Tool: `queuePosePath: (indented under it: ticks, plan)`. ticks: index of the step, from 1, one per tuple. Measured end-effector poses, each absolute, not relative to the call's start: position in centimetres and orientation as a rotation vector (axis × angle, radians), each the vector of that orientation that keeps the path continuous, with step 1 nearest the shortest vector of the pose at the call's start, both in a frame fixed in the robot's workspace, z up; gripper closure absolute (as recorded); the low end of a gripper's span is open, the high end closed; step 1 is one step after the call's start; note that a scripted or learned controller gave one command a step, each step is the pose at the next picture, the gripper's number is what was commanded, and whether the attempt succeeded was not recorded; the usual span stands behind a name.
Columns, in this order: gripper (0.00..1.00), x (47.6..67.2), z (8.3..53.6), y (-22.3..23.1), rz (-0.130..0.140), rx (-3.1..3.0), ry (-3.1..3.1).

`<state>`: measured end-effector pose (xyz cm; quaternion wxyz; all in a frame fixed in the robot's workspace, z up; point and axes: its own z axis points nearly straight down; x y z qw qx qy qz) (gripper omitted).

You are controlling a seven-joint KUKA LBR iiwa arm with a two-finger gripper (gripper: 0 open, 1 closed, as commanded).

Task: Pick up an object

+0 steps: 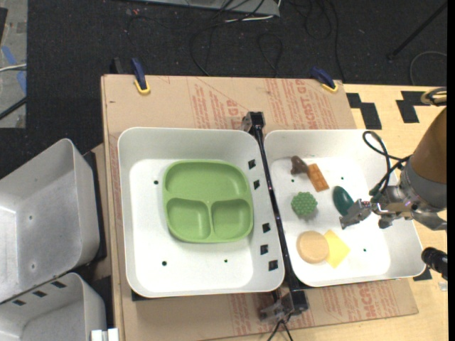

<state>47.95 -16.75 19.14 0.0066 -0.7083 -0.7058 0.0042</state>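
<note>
The right bin (398, 261) holds several small objects: a green spiky ball (304, 204), a dark teal oval piece (343, 199), an orange and brown block (311, 173), a tan round disc (312, 247) and a yellow piece (336, 248). My gripper (364, 214) reaches in from the right, low over the right bin. It sits just right of the teal piece and slightly below it, close to touching it. Nothing is visibly held in it.
A green divided plate (210, 201) lies in the left bin (135, 190). A black divider (266, 190) runs between the two bins. Grey tubs (43, 212) stand off the bench at the left. Cables trail from the wrist over the right bin's far side.
</note>
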Motion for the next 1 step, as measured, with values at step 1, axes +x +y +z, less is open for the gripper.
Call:
queuePosePath:
  ticks: [1]
  plan:
    - [0.00, 48.28, 19.86, -16.68, 0.001, -2.220, -2.222]
